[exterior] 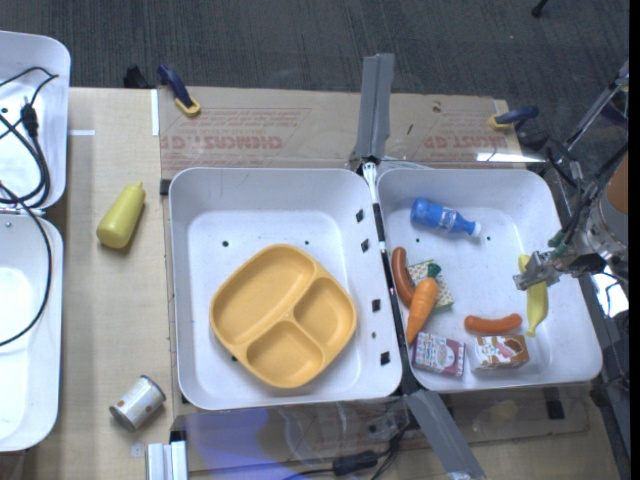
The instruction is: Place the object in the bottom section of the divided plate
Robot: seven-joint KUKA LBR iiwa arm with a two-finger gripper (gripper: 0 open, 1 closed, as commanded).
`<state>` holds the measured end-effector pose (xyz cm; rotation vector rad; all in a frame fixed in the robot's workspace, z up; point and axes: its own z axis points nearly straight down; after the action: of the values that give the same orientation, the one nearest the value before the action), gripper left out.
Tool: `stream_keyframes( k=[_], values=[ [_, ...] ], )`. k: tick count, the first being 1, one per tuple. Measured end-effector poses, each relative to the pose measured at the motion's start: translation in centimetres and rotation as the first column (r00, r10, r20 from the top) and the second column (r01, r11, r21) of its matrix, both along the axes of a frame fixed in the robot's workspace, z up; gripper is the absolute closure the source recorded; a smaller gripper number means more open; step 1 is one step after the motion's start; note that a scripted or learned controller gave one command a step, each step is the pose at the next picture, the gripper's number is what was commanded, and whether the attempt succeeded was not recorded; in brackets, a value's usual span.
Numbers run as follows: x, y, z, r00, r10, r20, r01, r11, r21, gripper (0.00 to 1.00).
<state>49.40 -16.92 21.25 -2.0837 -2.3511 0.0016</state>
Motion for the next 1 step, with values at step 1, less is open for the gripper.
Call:
stream_keyframes(
  k=[1],
  values=[
    [1.37,4.07,-7.52,1.000,-0.020,-0.003,0.020,1.000,0.001,1.00]
  ],
)
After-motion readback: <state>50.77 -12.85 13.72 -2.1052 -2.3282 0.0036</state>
